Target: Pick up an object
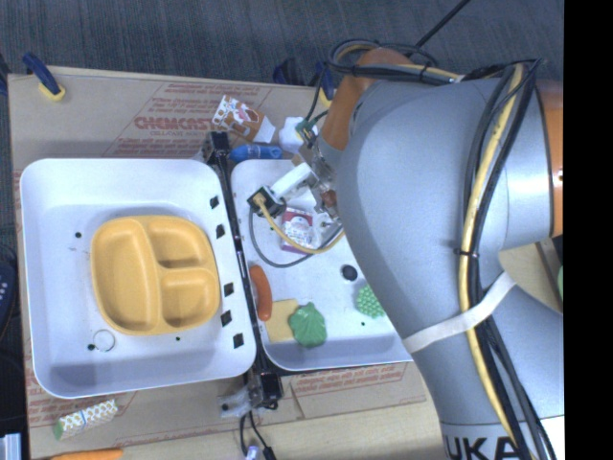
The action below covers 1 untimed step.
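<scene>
**Two bins, one arm low over the right one**

Camera view: the surface (182, 103) is covered in printed cardboard and carries two shallow white bins side by side. The left bin (48, 257) sits towards the surface's left edge and holds a yellow divided plate (153, 274), face up at its middle.

The right bin (330, 351) is partly covered by the grey arm (431, 218). Along its wall nearest the left bin lies an orange sausage-shaped piece (261, 292). Just beside it, towards the surface's near edge, a pale yellow slab (279, 326) touches a green leafy piece (308, 324). A green dotted piece (369, 302) shows at the arm's edge, with a small dark round thing (349, 274) near it. A red-and-white item (299, 226) lies further in, ringed by a loop of yellow cable.

Outside the bins, by the surface's far edge, sit a small orange-and-white packet (236, 115) and a blue piece (257, 151). A patterned packet (88, 416) rests at the near left corner.

The claw (324, 197) hangs low over the far part of the right bin, just beside the red-and-white item. The arm hides most of it, so whether it is open or closed cannot be told, and nothing can be seen in its grasp.

The red-and-white item is small and flat-looking, red on white — its detail is too small to make out.
</scene>
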### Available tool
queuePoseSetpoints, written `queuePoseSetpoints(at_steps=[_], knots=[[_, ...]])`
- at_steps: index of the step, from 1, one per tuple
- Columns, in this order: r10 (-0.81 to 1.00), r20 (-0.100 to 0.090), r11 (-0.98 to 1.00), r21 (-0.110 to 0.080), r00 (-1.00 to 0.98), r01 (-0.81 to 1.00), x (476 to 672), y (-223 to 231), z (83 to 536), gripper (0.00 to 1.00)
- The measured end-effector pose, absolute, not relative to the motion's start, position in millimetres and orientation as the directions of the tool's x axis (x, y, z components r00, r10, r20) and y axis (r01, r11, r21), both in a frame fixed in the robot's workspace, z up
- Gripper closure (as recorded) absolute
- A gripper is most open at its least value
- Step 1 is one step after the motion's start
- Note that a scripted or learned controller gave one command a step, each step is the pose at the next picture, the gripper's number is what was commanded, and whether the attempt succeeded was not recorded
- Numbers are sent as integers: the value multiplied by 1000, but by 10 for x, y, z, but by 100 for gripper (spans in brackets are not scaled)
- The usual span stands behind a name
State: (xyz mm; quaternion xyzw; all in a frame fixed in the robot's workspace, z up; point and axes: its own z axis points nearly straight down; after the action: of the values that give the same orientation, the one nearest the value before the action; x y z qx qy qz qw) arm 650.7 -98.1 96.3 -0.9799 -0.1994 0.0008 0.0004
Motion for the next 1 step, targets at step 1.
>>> queuePoseSetpoints(at_steps=[1], knots=[[484, -3, -875, -6, 875, 484, 5976, -940, 911, 0]])
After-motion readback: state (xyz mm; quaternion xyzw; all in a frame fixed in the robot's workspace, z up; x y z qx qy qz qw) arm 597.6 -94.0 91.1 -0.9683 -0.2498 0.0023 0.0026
